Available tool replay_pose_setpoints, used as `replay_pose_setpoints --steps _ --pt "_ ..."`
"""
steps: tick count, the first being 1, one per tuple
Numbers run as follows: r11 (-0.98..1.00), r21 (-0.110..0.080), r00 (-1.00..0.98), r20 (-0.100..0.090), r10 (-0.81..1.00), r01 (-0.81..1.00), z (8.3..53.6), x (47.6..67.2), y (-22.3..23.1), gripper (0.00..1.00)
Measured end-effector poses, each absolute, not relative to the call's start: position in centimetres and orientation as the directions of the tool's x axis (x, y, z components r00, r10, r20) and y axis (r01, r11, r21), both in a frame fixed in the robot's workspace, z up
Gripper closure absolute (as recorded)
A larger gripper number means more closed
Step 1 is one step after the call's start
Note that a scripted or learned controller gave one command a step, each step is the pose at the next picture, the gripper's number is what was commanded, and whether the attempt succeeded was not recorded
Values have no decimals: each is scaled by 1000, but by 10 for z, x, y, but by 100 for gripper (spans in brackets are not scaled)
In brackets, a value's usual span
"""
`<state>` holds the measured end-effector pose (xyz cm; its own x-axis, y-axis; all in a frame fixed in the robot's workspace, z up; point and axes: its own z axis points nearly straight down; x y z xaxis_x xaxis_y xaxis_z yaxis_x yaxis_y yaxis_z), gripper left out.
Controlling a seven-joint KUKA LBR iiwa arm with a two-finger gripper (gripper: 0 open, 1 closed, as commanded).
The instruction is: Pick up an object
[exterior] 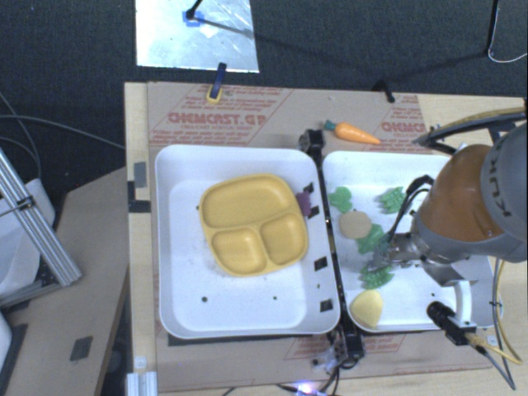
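At the near edge of the right bin (404,318), a pale yellow lemon-shaped toy (367,307) is seen lying against the front wall, likely where it has come to rest loose among the clutter. Just beyond it, a green leafy toy (377,277) is met by the tool (381,260), which is lowered onto the cluster from the right; whether it is open or closed cannot be told, and nothing is seen gripped. A round tan piece (355,223) and further green pieces (340,197) are scattered behind. In the left bin (177,304), a yellow divided plate (252,223) is laid flat. Farthest, an orange carrot toy (353,133) is left on the counter (247,114) outside both bins.
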<state>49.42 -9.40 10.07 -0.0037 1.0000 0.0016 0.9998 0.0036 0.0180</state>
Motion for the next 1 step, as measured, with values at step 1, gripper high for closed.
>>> replay_pose_setpoints --steps 1 --pt "12 13 -12 1 1000 1000 190 541 -42 100"
